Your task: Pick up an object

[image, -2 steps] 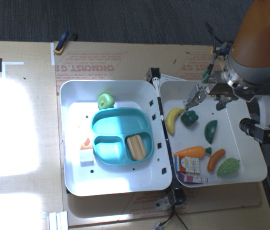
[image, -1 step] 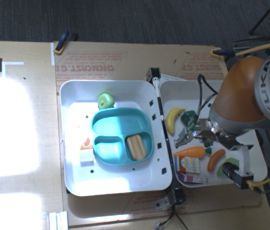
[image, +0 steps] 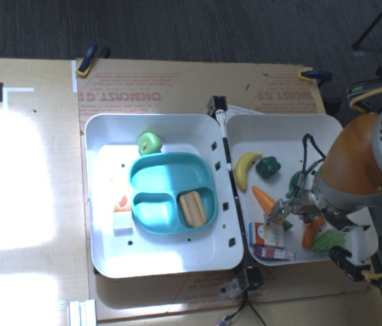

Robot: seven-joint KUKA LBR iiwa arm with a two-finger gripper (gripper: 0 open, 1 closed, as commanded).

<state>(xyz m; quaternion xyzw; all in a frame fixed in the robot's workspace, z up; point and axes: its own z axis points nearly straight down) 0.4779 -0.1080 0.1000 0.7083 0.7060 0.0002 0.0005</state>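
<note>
**Two bins, one arm low over the right-hand one**

Two white bins sit side by side on the bench. The left bin (image: 102, 202) holds a teal divided plate (image: 172, 185) with a tan bread roll (image: 192, 208) lying in its lower right compartment. A green apple (image: 149, 142) rests just beyond the plate's upper rim, and a small orange and white block (image: 122, 212) lies by the plate's left edge.

The right bin (image: 282, 126) carries most of the small items. A banana (image: 245, 168) lies near the divider between the bins, with a dark green piece (image: 268, 167) just beside it. Below them is a carrot (image: 263, 198), pointing toward the arm. A small printed carton (image: 270, 243) lies at the bin's near edge, and a light green leafy item (image: 328, 240) sits near the right corner with an orange piece (image: 311, 233) touching it.

The arm (image: 357, 161) reaches in from the right, its gripper (image: 280, 212) low over the bin, just beside the carrot's thick end and above the carton. Whether the gripper is spread or closed cannot be told at this size, and nothing is clearly seen held.
</note>
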